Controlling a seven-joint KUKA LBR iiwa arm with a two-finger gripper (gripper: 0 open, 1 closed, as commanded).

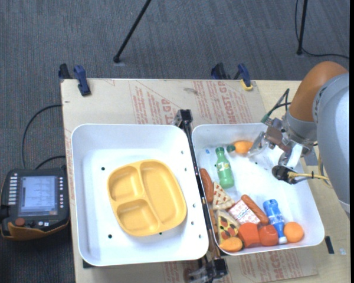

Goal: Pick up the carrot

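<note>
The gripper hangs over the upper part of the right bin, whether its claw is apart or together cannot be told; the carrot, apparently the small orange piece near the bin's far wall, lies just beside it. A sound grasp likely calls for centring over the carrot, clear of the green bottle. The left bin holds a yellow divided tray; the right holds crowded toy foods.

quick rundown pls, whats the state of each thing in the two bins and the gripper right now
gripper: low over the right bin's far side, next to the carrot, nothing seen between its fingers
carrot: lying in the right bin, not lifted
green bottle: lying on its side
blue bottle: lying down, near corner
yellow tray: flat in the left bin, compartments bare
hot dog: lying along the right bin's left wall
</note>
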